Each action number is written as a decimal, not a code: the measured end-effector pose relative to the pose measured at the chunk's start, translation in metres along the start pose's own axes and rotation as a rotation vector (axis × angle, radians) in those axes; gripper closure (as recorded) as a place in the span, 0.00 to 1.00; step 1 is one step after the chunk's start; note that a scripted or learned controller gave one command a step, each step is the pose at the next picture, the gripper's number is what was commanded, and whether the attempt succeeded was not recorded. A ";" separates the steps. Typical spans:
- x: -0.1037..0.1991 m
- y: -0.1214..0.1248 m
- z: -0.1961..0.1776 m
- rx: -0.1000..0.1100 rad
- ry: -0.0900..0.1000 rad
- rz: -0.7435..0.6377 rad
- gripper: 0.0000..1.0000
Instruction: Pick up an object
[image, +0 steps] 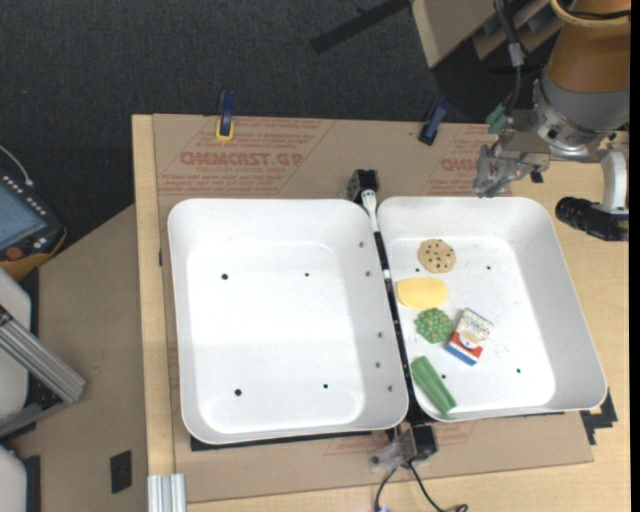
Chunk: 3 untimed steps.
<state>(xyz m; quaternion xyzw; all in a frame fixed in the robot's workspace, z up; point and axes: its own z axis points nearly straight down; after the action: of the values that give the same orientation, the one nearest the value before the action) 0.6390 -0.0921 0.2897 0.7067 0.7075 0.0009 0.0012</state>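
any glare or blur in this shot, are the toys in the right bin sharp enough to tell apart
Camera view: even, soft light; the left bin shows a brighter band across its floor, mild glare. The cookie, yellow piece and green pickle read clearly; print on the small carton is too soft. The end effector looks slightly blurred.

My view is evenly and brightly lit from overhead. The left bin (270, 320) glares almost pure white, with a soft grey shade along its upper floor. Shadows are faint and short. Focus is moderately sharp, slightly soft and grainy towards the dark upper corners.
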 end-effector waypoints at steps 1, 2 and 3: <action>0.085 -0.054 -0.021 0.005 0.004 -0.008 1.00; 0.146 -0.084 -0.060 -0.002 0.003 -0.007 1.00; 0.190 -0.111 -0.067 0.004 0.002 -0.004 1.00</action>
<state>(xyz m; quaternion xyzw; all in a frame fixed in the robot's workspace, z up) 0.5279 0.0976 0.3567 0.7055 0.7088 0.0001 -0.0008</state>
